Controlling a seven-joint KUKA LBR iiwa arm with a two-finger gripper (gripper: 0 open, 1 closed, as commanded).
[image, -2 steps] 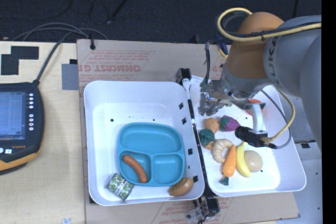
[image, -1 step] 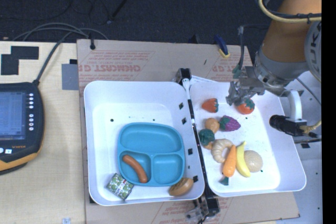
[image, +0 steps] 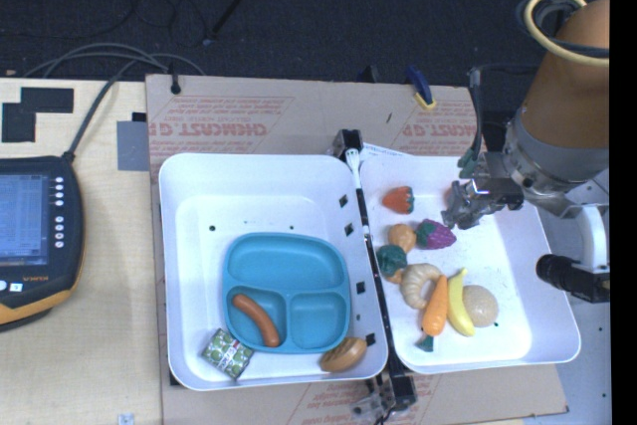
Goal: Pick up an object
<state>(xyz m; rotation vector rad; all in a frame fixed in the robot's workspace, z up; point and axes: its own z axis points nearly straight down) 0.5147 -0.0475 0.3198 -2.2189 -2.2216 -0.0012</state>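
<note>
I see the gripper (image: 466,210) at right-centre of frame, low in the right bin (image: 542,338), just beside the purple toy (image: 435,234); can't tell what the claw is doing from here. Rest of the toy food sits lower in that bin: carrot (image: 435,306), banana (image: 459,305), red piece (image: 398,199). Left bin (image: 189,214) has the blue plate (image: 289,259) with a sausage (image: 256,318).

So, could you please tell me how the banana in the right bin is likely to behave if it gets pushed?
The banana looks like smooth toy plastic, so probably stiff, light and a little slippery. Its curved shape would likely pivot rather than roll. It touches the carrot, which would probably shift too.
</note>
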